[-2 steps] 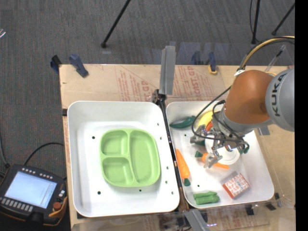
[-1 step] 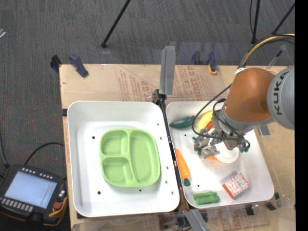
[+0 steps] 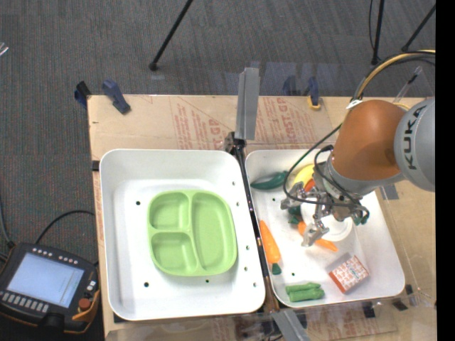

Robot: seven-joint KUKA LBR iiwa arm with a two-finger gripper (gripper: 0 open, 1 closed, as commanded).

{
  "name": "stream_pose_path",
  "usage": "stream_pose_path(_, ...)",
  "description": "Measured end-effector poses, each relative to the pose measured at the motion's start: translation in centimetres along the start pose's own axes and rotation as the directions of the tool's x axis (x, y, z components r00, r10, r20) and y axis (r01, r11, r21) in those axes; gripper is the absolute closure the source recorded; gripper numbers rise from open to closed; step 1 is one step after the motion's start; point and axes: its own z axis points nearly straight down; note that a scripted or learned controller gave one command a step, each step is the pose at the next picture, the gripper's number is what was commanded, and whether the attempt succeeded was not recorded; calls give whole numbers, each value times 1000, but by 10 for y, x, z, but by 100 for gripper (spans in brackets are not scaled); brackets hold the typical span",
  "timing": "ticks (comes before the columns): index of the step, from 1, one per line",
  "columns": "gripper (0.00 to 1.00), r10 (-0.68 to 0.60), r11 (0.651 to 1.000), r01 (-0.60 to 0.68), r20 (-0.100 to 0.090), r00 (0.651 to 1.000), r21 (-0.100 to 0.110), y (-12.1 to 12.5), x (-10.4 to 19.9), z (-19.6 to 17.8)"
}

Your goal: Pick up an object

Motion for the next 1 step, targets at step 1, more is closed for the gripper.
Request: stream_pose_path(1,0,-11,1000,11,0,1000,0,22,-54,9)
